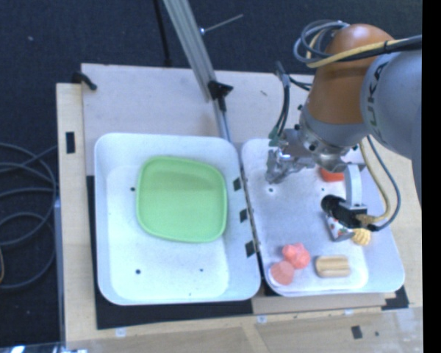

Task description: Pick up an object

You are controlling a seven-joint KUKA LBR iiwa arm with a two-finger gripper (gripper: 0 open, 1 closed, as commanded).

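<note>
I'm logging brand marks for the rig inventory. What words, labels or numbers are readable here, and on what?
"KU": dark letters running down the grey arm casing, cut off beyond that.
The bins, green plate and small items bear no text I can see.

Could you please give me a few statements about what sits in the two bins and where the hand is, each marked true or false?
1. A green plate lies in the left bin. True.
2. The hand is above the left bin. False: it is over the upper part of the right bin.
3. A tan bread-like piece lies near the right bin's lower edge. True.
4. The pink pieces rest on the green plate. False: they lie in the right bin, beside the tan bread-like piece.
5. The right bin holds several small things. True.
</note>
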